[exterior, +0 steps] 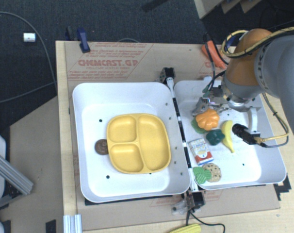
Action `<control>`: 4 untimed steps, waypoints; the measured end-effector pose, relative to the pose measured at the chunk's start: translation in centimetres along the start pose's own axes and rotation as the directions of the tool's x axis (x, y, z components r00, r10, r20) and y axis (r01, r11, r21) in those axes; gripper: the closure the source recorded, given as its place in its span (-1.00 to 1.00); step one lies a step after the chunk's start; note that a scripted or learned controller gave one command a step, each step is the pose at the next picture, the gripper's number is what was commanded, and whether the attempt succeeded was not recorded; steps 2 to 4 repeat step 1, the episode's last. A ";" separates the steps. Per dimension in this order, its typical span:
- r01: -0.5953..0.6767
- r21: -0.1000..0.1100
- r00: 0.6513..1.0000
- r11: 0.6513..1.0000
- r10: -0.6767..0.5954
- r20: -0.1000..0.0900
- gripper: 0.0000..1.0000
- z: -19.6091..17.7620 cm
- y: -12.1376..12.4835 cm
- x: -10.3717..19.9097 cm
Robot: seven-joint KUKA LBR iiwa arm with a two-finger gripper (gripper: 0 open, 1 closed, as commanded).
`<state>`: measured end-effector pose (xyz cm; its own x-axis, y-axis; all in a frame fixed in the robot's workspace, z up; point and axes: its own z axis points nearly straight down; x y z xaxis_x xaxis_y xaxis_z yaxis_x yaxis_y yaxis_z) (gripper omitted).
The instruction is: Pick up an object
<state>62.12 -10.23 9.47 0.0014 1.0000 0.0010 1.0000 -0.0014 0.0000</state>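
1. White plastic makes up two shallow bins: the left bin point(84, 130) and the right bin point(263, 169), side by side on the bench.
2. One gripper point(212, 101) hangs over the right bin's far end, below the arm's orange band point(244, 62); whether it is apart or together cannot be told, as the wrist hides it.
3. One orange pumpkin-shaped toy point(207, 120) lies just under and in front of the gripper, perhaps touching it; nothing can be seen clamped.
4. One yellow banana point(227, 134) and one dark green piece point(215, 138) sit just beyond the pumpkin, toward the near side.
5. One small carton point(201, 151) and one cookie point(211, 172) on a green leaf shape point(199, 176) lie farther toward the near rim.
6. One yellow divided plate point(137, 143), three compartments, sits well to the gripper's left in the other bin, with one brown disc point(101, 146) touching its far-left edge.
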 end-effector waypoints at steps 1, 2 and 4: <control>0.003 -0.001 1.000 1.000 -0.003 0.000 1.00 -9.0 -2.5 9.7; 0.003 -0.001 1.000 1.000 -0.003 0.000 1.00 -9.0 -2.5 9.7; 0.003 -0.001 1.000 1.000 -0.003 0.000 1.00 -9.0 -2.5 9.7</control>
